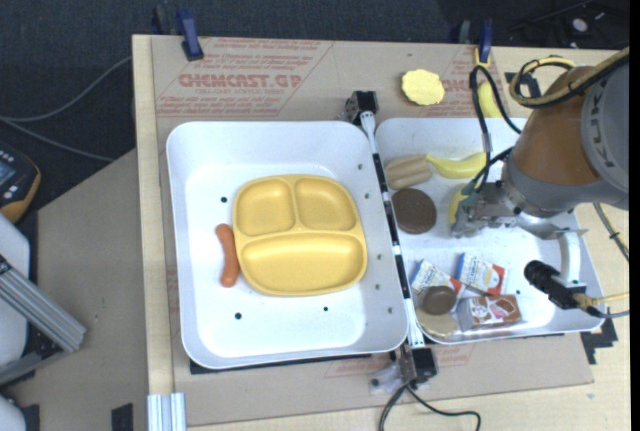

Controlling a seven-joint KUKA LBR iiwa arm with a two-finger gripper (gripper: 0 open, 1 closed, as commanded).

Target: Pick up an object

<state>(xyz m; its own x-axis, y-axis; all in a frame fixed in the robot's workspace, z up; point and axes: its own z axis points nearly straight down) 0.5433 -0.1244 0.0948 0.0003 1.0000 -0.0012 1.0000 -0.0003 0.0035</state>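
The hand [470,216] is lowered into the right bin [570,319], beside the banana [455,164]; its grip state cannot be told, being partly hidden.

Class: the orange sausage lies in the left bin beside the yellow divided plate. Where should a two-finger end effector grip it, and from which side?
Grip the orange sausage at its middle, from straight above, fingers closing across its narrow width. It lies flat and long beside the yellow divided plate, so one finger must likely fit between them.
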